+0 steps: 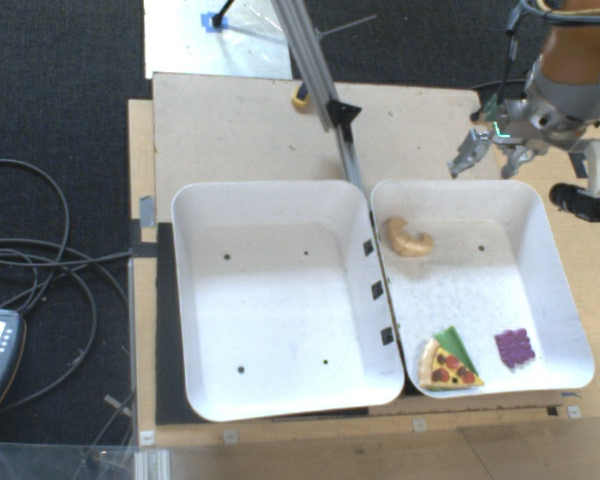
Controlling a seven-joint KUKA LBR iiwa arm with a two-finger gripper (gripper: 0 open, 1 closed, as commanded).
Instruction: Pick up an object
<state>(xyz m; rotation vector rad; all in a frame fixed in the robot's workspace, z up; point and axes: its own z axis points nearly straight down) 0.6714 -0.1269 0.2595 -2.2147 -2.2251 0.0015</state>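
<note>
1. Croissant [407, 237] lies in right bin [550, 258], near divider; pizza slice [448, 364], purple piece [514, 347] sit at front.
2. Gripper [488, 155] hangs above bin's back rim, spread wide, holding nothing.
3. Risk: descent clips rim, or croissant's curve rolls away.

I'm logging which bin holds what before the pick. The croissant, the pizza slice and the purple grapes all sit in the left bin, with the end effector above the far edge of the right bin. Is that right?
Not quite: the camera view shows the croissant, pizza slice and purple grapes in the right bin, not the left. The end effector is above its far edge, as you said.
</note>
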